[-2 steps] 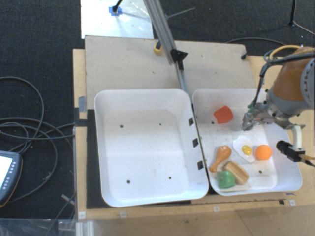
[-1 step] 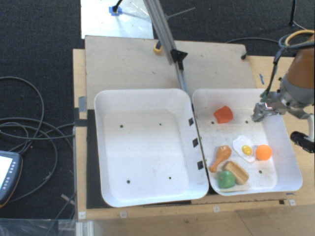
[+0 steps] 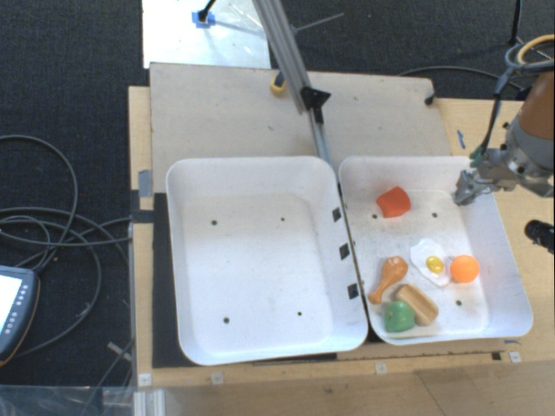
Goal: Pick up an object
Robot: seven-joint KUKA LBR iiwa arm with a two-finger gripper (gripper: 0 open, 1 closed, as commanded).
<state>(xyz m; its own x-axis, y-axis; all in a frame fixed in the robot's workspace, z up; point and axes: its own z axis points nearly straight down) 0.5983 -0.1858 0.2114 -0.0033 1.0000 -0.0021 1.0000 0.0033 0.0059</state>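
Note:
The right bin [image 3: 499, 232] holds several toy foods. A red block [image 3: 394, 202] lies near its back. A fried egg [image 3: 431, 262] and an orange ball [image 3: 465, 269] sit toward its right side. A drumstick [image 3: 388, 279], a tan bread piece [image 3: 418, 304] and a green piece [image 3: 399, 316] crowd the front. My gripper [image 3: 466, 189] hangs over the bin's back right part, to the right of the red block and apart from it. Nothing shows between its fingers.
The left bin [image 3: 186, 185] stands beside the right one, with a black-tabbed seam between them. A grey pole [image 3: 286, 46] slants down to the bins' back junction. Cables [image 3: 52, 224] lie on the floor at the left.

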